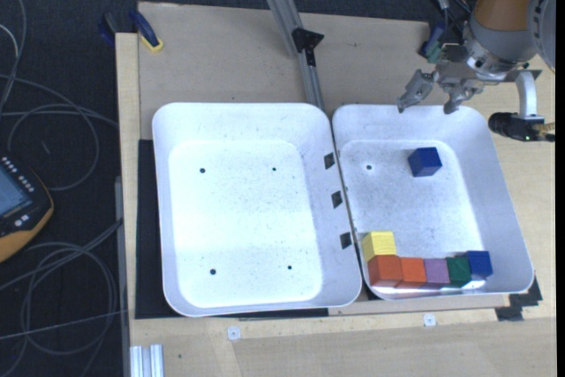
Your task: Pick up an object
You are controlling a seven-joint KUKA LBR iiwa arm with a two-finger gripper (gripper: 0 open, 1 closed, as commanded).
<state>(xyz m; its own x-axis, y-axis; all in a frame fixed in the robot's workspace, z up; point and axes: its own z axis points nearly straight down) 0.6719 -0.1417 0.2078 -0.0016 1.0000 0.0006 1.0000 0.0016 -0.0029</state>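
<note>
Hand state: the hand (430,100) hangs over the far rim of the right bin (505,190), its two fingers spread wide with nothing between them.
Task thing: the lone blue cube (425,162) sits on the right bin's floor toward the far side, near the hand and a little nearer the viewer than it, apart from every wall.
Risk, lone cube: the cube lies turned at an angle to the bin walls, so fingers that close across its corners could likely twist it aside or squeeze it out.
Risk, rim: the hand sits close above the far rim, so a straight drop from here could probably strike the rim, not the cube.
Risk, row: the blocks at the near wall touch one another, leaving no gap for a finger; a try there would likely jam or shove neighbours.
Right bin contents: besides the blue cube, a packed row along the near wall: yellow block (380,244), orange block (385,269), another orange (411,270), purple block (437,270), green block (458,268), dark blue block (478,263).
Left bin (177,132): bare speckled white floor.
Counter (221,57): carries both bins side by side.
</note>
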